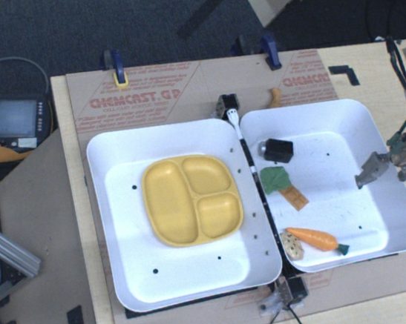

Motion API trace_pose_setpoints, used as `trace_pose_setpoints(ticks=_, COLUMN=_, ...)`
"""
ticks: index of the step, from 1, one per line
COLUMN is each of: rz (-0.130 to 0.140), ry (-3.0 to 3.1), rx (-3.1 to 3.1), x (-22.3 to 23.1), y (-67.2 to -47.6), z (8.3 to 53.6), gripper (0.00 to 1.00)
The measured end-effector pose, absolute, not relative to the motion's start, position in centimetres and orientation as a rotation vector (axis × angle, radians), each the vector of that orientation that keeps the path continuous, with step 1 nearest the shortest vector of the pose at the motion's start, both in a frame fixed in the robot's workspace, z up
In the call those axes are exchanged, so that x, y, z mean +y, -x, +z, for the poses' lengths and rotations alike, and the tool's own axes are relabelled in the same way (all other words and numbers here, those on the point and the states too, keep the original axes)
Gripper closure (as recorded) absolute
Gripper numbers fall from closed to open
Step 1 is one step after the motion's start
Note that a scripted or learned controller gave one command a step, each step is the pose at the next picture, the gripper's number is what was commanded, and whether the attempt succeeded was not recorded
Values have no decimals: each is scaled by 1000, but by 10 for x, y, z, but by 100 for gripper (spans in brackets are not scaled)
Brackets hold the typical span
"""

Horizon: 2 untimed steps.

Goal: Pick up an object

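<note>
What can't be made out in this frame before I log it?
- End effector: its fingers are too small and blurred in the camera view to read.
- Arm: cut off by the right edge.
- Black object: too small to identify.
- Speckled item beside the carrot: partly hidden by it.

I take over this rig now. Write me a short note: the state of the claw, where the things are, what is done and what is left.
Claw: over the right bin's right side, near the rim, holding nothing that I can see.
Things: in the right bin, a black block, a green piece on a tan strip, and a toy carrot near the front left corner. The left bin holds a yellow divided tray.
Done: nothing picked yet.
Left: grasp one object and lift it.
</note>
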State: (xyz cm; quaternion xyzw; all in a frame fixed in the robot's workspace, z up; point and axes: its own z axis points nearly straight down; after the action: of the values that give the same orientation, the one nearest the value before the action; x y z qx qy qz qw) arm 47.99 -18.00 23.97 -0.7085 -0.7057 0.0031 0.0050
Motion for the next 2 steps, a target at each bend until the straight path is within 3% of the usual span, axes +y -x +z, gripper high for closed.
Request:
trace_pose_setpoints(ticks=1, rz=0, ry=2222, rx=-2222, x=-180, y=-483, z=245, gripper=0)
trace_pose_setpoints(ticks=2, rz=4, ry=2218, rx=-2217, x=-178, y=-481, z=202, gripper=0)
